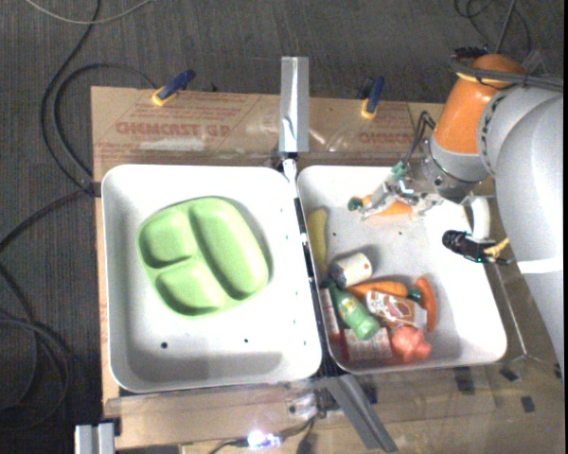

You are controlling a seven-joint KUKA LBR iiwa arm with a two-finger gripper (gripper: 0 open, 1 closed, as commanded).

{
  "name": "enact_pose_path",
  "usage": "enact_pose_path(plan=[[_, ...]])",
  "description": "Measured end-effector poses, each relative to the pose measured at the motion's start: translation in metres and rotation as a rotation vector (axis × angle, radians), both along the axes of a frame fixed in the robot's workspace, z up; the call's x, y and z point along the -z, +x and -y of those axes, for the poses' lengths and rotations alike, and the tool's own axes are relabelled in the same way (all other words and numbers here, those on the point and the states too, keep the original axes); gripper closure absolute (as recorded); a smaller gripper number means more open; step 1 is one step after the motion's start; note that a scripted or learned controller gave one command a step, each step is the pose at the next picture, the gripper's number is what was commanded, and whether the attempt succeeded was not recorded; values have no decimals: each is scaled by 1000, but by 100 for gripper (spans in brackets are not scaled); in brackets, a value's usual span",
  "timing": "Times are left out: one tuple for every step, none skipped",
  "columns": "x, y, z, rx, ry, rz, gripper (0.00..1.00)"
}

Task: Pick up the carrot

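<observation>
I saw a carrot (390, 210) gripped crosswise in the pincer (404, 195) at the right bin's (473, 353) far end, so I judged a slow, straight lift best.

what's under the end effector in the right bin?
An orange carrot with a green tip lies on the shallow white right bin floor, right beneath the end effector. Its upper edge is covered by the end effector, so contact can't be judged.

Divided plate (204, 254) in left bin (123, 348)
</observation>
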State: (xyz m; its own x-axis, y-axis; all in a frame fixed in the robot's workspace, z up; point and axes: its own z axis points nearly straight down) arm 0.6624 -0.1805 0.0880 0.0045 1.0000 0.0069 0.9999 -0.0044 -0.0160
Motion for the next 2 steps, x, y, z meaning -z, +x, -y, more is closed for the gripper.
enact_pose_path(plan=[[0, 0, 0, 0, -1, 0, 0], [-8, -3, 4, 3, -8, -8, 100]])
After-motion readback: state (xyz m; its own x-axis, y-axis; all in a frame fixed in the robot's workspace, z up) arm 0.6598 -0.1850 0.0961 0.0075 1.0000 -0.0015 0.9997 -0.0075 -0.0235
